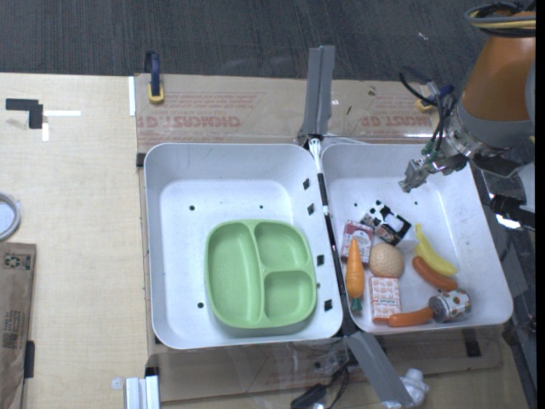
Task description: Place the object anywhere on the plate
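A light green divided plate [260, 273] with three compartments lies in the left bin [170, 228], with nothing on it. My gripper [415, 177] hangs over the back part of the right bin [477, 207], above bare white floor. It sits well behind the pile of toy food and far right of the plate. In that pile lie an orange carrot [354, 275], a tan bun [386, 261], a yellow banana [433, 250] and a red sausage [433, 273]. I see nothing hanging from the gripper.
At the front of the right bin sit a small can [450, 305], a printed box [384, 296], a red-and-white packet [358, 241] and a black-and-white item [392, 226]. A grey divider post [319, 92] stands between the bins. The arm's orange band [502, 83] is at the right.
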Robot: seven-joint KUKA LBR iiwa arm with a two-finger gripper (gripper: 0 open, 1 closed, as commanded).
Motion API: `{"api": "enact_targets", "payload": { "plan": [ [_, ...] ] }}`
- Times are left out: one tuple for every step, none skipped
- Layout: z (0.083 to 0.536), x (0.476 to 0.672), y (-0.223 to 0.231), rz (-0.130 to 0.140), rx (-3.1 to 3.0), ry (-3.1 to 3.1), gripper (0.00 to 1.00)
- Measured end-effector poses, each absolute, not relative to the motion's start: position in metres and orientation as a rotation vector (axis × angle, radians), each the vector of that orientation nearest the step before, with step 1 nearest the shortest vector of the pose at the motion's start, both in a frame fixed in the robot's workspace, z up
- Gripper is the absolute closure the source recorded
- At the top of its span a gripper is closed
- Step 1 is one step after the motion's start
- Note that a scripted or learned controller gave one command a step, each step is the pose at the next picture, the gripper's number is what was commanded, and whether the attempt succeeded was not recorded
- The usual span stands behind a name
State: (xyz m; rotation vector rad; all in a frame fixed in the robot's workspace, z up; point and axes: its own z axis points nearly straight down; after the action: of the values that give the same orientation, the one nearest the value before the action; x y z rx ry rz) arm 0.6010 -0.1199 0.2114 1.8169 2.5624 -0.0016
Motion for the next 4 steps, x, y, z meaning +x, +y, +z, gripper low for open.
{"api": "enact_targets", "payload": {
  "plan": [
    [0.278,0.652,-0.132,-0.001,1.351,2.831,1.0],
    [0.23,0.628,-0.092,-0.001,1.514,2.752,1.0],
    [0.325,0.66,-0.067,-0.001,1.333,2.841,1.0],
    [0.191,0.638,-0.014,-0.002,1.349,2.837,1.0]
  ]
}}
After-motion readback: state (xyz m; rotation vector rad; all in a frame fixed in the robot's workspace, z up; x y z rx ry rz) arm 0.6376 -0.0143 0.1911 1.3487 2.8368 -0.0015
